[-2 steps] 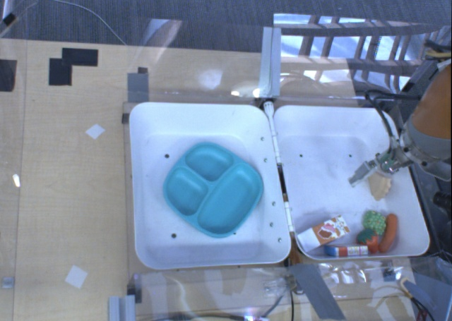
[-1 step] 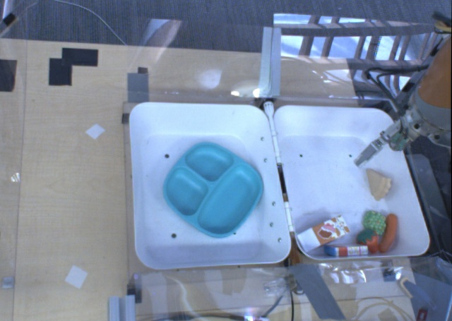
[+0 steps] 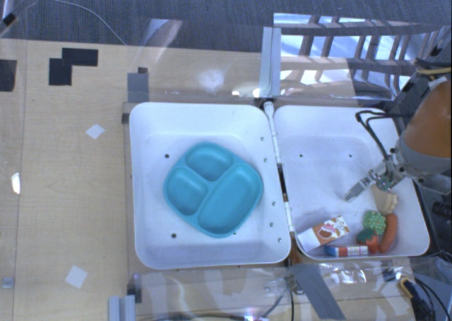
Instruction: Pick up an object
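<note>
Gripper [image 3: 369, 185] low in right bin [image 3: 318, 136], jaws spread, nothing between them | carton [image 3: 330, 229] red-orange/white, print unreadable | toy veg [image 3: 380, 229], tube [image 3: 347, 250] at near corner | left bin [image 3: 141, 171]: blue divided plate [image 3: 213, 189] | table [image 3: 63, 171].

Two white bins are seen side by side on the bench [image 3: 63, 192]; the left bin [image 3: 152, 242] holds a blue divided plate [image 3: 213, 189], lying near its middle; in the right bin [image 3: 318, 150] a small carton [image 3: 330, 230], a marker-like stick [image 3: 346, 250], a green piece [image 3: 374, 222], an orange carrot [image 3: 388, 233] and a pale piece [image 3: 385, 202] are clustered at the near right corner; the gripper [image 3: 371, 184] is held just above that cluster, its fingers spread, nothing seen between them; the arm [image 3: 427, 136] enters from the right.
</note>
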You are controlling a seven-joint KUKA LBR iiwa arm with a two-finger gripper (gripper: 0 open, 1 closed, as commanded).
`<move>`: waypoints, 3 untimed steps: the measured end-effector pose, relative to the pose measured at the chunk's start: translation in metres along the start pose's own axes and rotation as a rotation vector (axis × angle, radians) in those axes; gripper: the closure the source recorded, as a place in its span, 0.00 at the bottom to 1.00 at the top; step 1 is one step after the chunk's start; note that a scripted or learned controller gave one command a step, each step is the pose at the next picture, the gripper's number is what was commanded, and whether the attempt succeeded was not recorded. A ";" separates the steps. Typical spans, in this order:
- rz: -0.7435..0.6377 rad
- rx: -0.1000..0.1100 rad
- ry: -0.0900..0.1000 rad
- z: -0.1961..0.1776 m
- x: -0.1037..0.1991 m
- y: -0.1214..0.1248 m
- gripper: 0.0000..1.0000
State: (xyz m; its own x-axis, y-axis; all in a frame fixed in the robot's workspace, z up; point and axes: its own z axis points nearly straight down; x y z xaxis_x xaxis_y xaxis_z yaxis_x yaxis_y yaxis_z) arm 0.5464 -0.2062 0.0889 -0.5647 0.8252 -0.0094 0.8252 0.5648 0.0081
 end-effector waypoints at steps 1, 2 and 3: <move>0.266 -0.002 0.000 -0.001 0.031 -0.045 0.00; 0.266 -0.009 -0.009 -0.014 0.028 -0.043 1.00; 0.266 -0.009 -0.009 -0.014 0.029 -0.043 0.00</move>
State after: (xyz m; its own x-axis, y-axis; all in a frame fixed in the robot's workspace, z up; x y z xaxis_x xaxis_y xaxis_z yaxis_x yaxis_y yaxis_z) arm 0.4946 -0.2069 0.1023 -0.3275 0.9447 -0.0143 0.9445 0.3278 0.0199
